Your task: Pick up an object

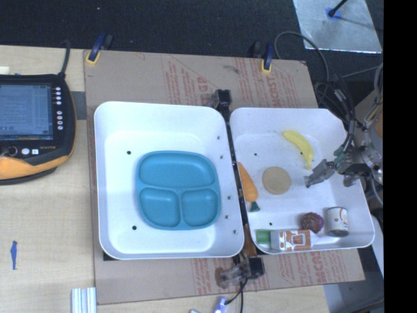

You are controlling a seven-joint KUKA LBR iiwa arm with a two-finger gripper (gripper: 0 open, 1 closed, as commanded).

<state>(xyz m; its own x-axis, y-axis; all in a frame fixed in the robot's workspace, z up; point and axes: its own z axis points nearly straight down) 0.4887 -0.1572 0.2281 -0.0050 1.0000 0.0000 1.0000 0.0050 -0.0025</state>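
The pale wood-grain table [39,240] carries a flat brown cardboard sheet [189,77], printed with faint red lettering, under two shallow white plastic bins with rounded corners. The left bin [117,135] holds a smooth blue plastic plate [178,189], a rounded rectangle split into three compartments. The right bin [260,126] holds the small things. At that bin's right edge sits the jaws [331,173], grey metal with a dark finger reaching left over the bin floor; whether they are spread or closed cannot be told, and nothing shows between them. Just left of them lies a curved yellow banana [300,147], and below it a flat tan disc [277,179] like a cookie, matte and round. A tapered orange carrot [247,182] lies against the bin's left wall. Along the front wall rests a long box [284,240], green at one end, white and orange at the other. Beside it sit a dark purple knobbly lump [312,222] and a small white cylindrical can [337,220] on its side. A grey and orange tablet-like pendant [32,126] lies at the table's left.
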